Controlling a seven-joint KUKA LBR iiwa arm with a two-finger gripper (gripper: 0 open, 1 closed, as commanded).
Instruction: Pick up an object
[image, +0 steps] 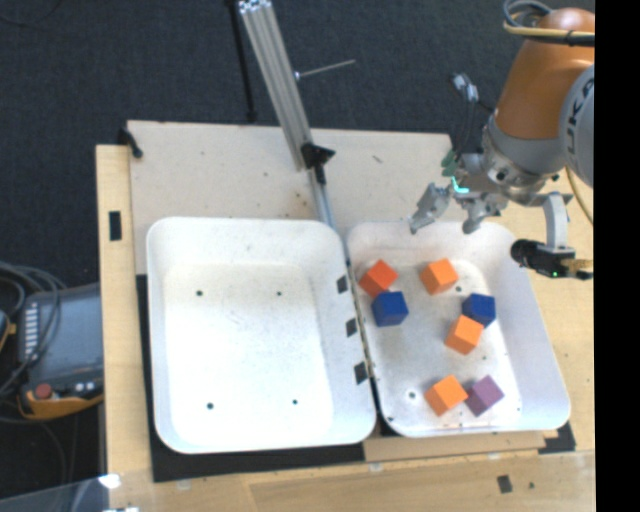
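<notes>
Jaws (452, 212) spread apart and holding nothing: that is how we read the two grey fingers hanging over the far rim of the right bin (540, 345). We count seven blocks in that bin, all nearer to the camera than the jaws. Closest is the orange block (438, 276) at the far middle, lying just near-side of the fingers and almost straight below them. A second orange block (378, 277) sits to its left, touching a blue block (390, 308). Further toward the near edge are another blue block (480, 308), an orange one (464, 334), and an orange and purple pair (464, 394).

We judge the first block the easiest target: it stands apart from its neighbours. Its faces look slightly turned against the bin walls, so the jaws may need to match that angle. The left bin (170, 330) holds no blocks.
</notes>
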